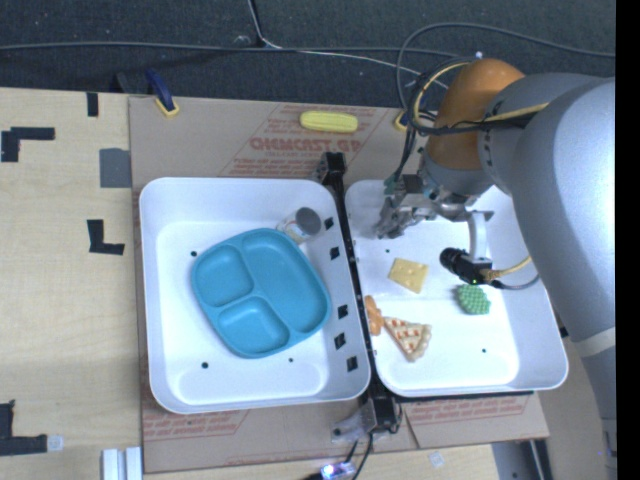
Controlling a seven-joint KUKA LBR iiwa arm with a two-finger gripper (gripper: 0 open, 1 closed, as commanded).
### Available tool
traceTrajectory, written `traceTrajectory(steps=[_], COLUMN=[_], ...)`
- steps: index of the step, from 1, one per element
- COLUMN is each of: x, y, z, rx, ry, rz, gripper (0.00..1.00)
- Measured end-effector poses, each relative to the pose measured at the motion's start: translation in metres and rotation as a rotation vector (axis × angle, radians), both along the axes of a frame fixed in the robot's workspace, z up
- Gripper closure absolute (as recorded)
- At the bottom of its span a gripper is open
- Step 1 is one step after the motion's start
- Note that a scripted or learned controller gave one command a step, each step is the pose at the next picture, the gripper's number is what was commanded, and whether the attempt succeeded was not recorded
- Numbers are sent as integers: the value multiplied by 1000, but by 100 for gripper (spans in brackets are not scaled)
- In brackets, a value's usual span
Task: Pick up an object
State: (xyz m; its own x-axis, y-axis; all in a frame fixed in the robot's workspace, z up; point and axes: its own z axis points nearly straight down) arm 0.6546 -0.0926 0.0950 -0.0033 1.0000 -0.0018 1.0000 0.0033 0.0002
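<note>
The pincer (pixel 392 220) is seen low over the right bin (pixel 530 368), toward its 11 o'clock corner; whether it is released or clenched cannot be told, and nothing is seen grasped. A yellow cheese-like wedge (pixel 408 274) lies just at 5 o'clock of it, apart from the tool. A green knobbly piece (pixel 474 300) rests at 3 o'clock of the wedge, and a waffle-patterned slice (pixel 408 336) with an orange piece (pixel 373 315) beside it is found at 6 o'clock. The left bin (pixel 165 368) is occupied by a blue divided plate (pixel 260 290) and a small grey cup (pixel 306 221). A yellow object (pixel 329 121) lies on the worktop (pixel 60 298) at 12 o'clock of the bins.
</note>
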Motion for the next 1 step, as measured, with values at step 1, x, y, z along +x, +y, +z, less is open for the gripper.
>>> traceTrajectory(steps=[1], x=[4], y=[-8], z=[57], rx=[1], ry=[-3], rz=[-2], gripper=[100])
